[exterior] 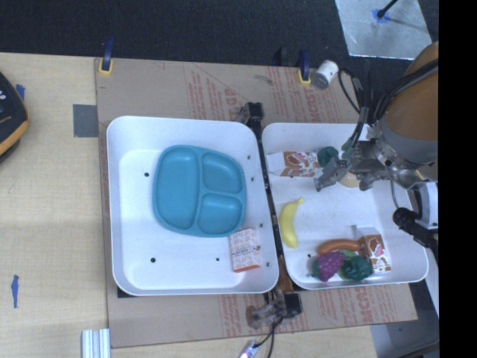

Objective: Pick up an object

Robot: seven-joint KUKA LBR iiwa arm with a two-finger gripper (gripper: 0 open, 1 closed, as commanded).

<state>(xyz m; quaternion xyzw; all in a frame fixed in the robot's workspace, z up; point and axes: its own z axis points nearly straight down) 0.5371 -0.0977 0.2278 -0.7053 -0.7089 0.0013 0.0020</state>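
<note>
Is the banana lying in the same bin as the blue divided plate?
No, the banana lies in the right bin near its left wall, while the blue divided plate sits in the left bin.

Robotics lab, cardboard-covered bench [59,200], two white bins [119,200], clamps [106,57], toy food [288,222], cables [350,88].

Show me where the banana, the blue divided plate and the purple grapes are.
banana [289,223], camera view, middle of the fruit.
blue divided plate [200,190], camera view, ridge between compartments.
purple grapes [330,265], camera view, centre of the bunch.
</note>
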